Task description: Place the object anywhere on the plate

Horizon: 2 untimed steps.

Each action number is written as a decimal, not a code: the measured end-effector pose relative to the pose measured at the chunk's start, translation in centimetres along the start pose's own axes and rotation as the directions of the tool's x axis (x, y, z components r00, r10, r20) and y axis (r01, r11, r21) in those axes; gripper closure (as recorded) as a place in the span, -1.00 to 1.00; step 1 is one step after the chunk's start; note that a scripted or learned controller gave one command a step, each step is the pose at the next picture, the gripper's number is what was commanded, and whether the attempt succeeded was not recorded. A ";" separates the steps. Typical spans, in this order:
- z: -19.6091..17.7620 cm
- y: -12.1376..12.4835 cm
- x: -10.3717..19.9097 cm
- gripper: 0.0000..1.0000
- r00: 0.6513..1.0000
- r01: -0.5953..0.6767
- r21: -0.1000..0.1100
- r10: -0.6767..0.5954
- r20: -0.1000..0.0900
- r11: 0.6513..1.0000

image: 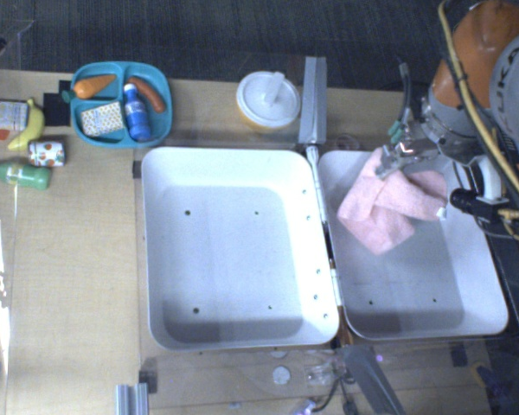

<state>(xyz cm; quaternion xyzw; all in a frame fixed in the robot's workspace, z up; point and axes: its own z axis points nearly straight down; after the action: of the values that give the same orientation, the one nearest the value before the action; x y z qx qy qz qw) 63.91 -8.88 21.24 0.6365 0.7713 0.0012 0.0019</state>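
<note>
The arm [493,67] is reaching in from the right, its grey and orange body hanging over the upper right corner of the right bin [415,314]; the gripper [396,158] is sitting low over the upper part of that bin, right at the top edge of a pink cloth [385,204]; whether it is standing wide, narrow, or pinching the fabric I cannot tell, since the metal parts and the cloth are overlapping there. The pink cloth is lying crumpled in the upper half of the right bin, one fold rising toward the gripper, the rest spreading toward the bin's left wall; the lower half of that bin is showing bare white floor. The left bin [233,249] is lying just beside it, the two touching along a shared edge. On the worktop [60,258] behind the left bin, a yellow cup with a white lid [268,99] is standing near a grey upright bracket [312,102]; further left, a blue divided plate [121,102] is carrying toy food and a small blue bottle [137,111]; at the far left, a banana [28,126], a small can [46,153] and a green bottle [17,175] are lying close together, well apart from the bins.
</note>
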 end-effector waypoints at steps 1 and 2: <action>-1.2 0.2 0.1 1.00 1.000 0.008 0.001 -0.008 0.000 1.000; -0.2 0.6 5.2 1.00 0.916 0.402 0.002 -0.402 -0.002 0.916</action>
<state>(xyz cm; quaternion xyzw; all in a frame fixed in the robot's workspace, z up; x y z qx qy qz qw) 63.48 -3.70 21.45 0.4647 0.8855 0.0006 0.0007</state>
